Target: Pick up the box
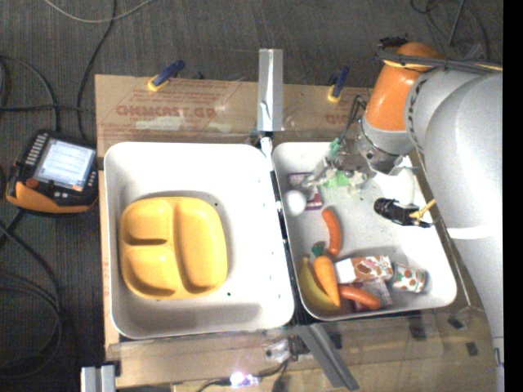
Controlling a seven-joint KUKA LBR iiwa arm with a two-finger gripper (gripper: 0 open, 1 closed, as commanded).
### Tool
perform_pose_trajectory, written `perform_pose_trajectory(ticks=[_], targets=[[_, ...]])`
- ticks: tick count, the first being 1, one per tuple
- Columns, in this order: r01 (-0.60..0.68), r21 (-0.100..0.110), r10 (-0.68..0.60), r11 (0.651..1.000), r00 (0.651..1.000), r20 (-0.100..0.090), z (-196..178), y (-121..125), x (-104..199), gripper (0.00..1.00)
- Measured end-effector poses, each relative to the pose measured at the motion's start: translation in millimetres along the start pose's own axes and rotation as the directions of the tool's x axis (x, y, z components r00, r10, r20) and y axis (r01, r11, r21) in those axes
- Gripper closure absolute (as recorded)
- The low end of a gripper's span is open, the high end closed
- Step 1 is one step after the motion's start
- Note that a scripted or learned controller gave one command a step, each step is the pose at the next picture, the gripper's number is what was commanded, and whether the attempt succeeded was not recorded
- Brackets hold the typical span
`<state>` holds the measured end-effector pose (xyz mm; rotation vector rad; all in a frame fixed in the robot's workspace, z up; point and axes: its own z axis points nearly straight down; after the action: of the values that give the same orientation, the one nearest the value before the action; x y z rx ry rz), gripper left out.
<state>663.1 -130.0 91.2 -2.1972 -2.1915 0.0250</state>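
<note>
**Camera view: gripper at the top of the right bin, box low in the same bin**

Camera view shows the gripper (331,174) low over the upper left part of the right bin (384,239), close to that bin's top rim. Whether it is released or clenched cannot be told from this slant, and nothing can be seen grasped in it. A small green thing (337,179) shows right at its tip.

The box (369,269), white with red print, lies flat in the lower part of the right bin, well apart from the gripper. A carrot (325,274) sits just beside its left end, with a banana (310,288) beyond that against the bin's left wall. A small can (409,280) lies just beside its right end, and a red piece (359,297) sits along its lower edge, near the bottom rim. The box's upper edge faces bare bin floor, the widest open room in this bin.

An orange-red sausage-shaped piece (331,229) lies left of centre, between gripper and box. A white egg-shaped thing (294,202) rests against the left wall.

The left bin (163,163) holds a yellow divided tray (173,246), with bare floor all around it.
</note>
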Motion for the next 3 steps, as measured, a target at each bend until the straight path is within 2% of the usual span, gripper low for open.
perform_pose_trajectory(ticks=[1,2,3], targets=[[-0.05,-0.04,0.051,0.998,0.998,0.021,0.1,-12.0,20.3,0.0],[-0.049,-0.038,0.05,0.998,0.999,0.019,-12.1,-11.8,21.7,1.0],[-0.194,-0.038,0.194,0.98,0.981,0.007,-34.5,-13.4,22.9,1.0]])
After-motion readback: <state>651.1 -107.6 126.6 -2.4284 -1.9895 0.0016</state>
